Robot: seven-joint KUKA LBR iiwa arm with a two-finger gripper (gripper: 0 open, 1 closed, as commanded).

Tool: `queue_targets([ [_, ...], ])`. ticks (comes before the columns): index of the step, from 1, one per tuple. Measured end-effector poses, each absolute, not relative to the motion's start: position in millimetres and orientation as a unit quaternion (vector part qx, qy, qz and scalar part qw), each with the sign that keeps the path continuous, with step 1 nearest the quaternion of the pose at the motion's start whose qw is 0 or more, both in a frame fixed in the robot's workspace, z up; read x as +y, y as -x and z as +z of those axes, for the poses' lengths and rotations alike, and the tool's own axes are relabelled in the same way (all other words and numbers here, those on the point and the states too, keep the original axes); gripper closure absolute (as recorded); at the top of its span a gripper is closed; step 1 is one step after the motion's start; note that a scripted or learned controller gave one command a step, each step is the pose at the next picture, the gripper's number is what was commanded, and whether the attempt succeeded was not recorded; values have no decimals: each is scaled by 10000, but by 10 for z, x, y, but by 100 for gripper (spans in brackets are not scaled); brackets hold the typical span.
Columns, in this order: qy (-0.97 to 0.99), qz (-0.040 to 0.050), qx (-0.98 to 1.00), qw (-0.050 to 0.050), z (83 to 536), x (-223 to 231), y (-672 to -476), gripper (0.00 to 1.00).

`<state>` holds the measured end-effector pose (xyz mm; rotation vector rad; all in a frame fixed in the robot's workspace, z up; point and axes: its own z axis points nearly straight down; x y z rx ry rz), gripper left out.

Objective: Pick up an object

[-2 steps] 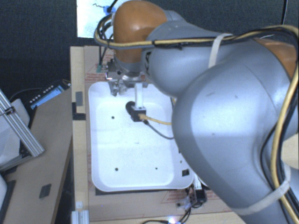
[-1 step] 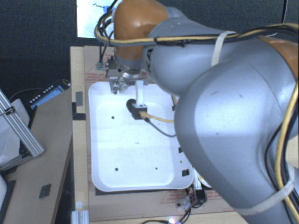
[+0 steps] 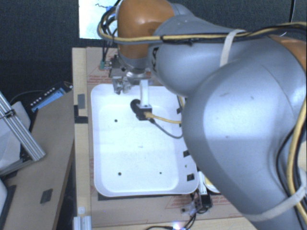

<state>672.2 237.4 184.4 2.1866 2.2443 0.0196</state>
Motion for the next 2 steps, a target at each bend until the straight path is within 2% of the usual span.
queue_targets([
  [2, -6951, 81, 7189, 59, 2068, 2384, -6734, 100],
])
